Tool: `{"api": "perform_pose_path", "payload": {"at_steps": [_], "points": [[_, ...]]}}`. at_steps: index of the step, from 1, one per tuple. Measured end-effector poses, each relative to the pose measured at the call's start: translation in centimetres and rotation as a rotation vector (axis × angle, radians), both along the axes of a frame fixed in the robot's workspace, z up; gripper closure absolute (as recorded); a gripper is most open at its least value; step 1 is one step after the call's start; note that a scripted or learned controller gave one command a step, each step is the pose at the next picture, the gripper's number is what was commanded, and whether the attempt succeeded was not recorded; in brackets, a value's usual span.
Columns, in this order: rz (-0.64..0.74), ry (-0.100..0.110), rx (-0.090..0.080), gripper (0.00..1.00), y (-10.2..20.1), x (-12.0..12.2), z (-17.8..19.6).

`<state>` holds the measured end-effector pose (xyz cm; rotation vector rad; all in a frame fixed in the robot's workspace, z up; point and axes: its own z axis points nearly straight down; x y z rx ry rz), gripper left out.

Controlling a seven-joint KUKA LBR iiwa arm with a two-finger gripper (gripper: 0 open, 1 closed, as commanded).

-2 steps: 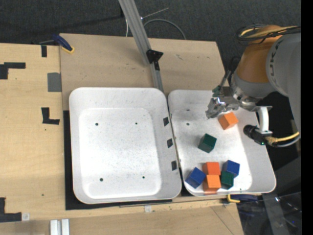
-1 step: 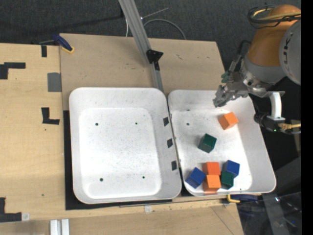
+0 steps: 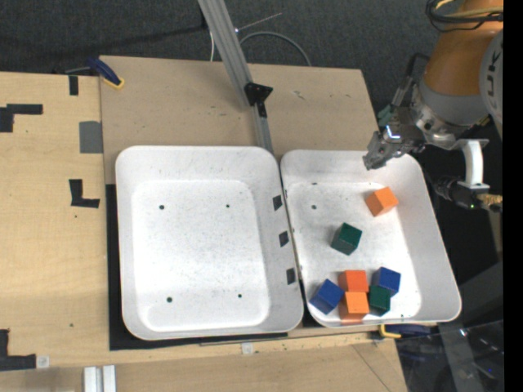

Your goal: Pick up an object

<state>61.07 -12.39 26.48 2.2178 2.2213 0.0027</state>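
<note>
- Hanging over the far right corner of the right bin (image 3: 425,219), the gripper (image 3: 377,158) carries nothing that can be seen, so the pick looks not yet made; its fingers are too small and dark here to tell whether they are apart or together.
- Every candidate lies in the right bin: an orange cube (image 3: 381,201) sits alone near the far right side, nearest the gripper; a dark green cube (image 3: 346,238) stands by itself about the middle.
- Along the near edge a tight cluster huddles together: a blue cube (image 3: 327,295), a red-orange cube (image 3: 354,280), an orange block (image 3: 355,303), a green block (image 3: 379,300) and a second blue cube (image 3: 388,279) (several seem to touch, though the exact contacts are hard to read).
- What is left, by my reckoning, is the whole job: descend, close on one piece, lift.
- For room, the lone orange cube has bare floor on its left and near sides, yet sits close to the right wall; the dark green cube has open floor all round, the easiest approach.
- The cluster offers little gap for fingers, and the near rim crowds it.
- The left bin (image 3: 131,170) lies just beside, their rims meeting down the middle.
</note>
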Motion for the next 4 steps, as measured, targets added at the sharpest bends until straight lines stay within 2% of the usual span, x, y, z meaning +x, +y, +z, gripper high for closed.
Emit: {"api": "perform_pose_path", "payload": {"at_steps": [2,4], "points": [[0.004,0.005,0.002,1.00,9.5,-1.6,-0.6],[0.005,0.008,0.002,1.00,20.1,-4.6,-3.6]]}}
